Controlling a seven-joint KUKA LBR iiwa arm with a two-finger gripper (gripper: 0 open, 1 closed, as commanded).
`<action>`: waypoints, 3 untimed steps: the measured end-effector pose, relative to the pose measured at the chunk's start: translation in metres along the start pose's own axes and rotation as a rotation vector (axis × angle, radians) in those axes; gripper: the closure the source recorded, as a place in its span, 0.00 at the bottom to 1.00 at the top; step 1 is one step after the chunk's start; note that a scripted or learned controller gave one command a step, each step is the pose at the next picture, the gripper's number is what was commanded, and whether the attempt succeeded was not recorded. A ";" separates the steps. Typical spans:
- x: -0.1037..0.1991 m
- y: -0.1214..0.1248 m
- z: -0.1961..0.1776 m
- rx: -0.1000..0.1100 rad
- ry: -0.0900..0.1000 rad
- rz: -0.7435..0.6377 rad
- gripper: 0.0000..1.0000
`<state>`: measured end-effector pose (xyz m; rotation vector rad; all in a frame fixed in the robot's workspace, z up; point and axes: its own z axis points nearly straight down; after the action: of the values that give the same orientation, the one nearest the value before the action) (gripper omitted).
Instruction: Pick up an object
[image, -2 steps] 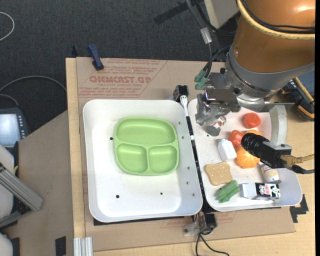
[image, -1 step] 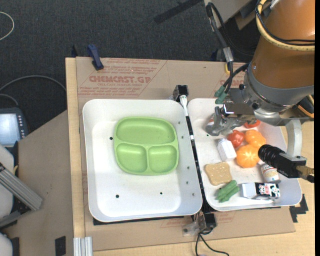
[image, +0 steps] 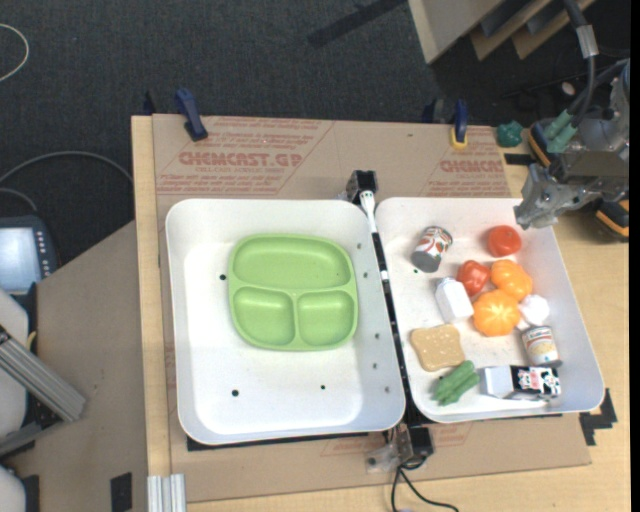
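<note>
My gripper (image: 532, 213) hangs at the upper right of the frame, over the top right corner of the right bin (image: 585, 345), and from this slant I cannot tell how it is set. Nothing sits in it.

The nearest object is 1 red tomato (image: 504, 240), round, just below and left of my tip, near the bin's upper rim. Left of it lies 1 small can (image: 431, 248) on its side, long axis tilted from upper right to lower left, dark end pointing lower left.

The rest cluster down the bin's right half: 1 red pepper (image: 473, 275), 2 oranges (image: 497, 312) touching each other, 1 white bottle (image: 452, 298), 1 slice of toast (image: 438, 346) lying flat, 1 green vegetable (image: 456, 382) (long axis running lower left to upper right), 1 upright small jar (image: 541, 344), and 1 carton (image: 520, 381) lying lengthwise along the bottom rim.

The left bin (image: 195, 330) holds 1 green divided plate (image: 293, 291) with 3 compartments.
</note>
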<state>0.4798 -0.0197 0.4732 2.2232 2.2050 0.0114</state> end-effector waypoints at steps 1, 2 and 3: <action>-0.068 -0.001 0.047 0.017 0.001 -0.001 1.00; -0.061 0.030 -0.068 -0.004 -0.001 -0.010 1.00; -0.055 -0.001 0.017 0.022 0.003 -0.007 1.00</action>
<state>0.4782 -0.0751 0.4568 2.2282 2.2252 -0.0092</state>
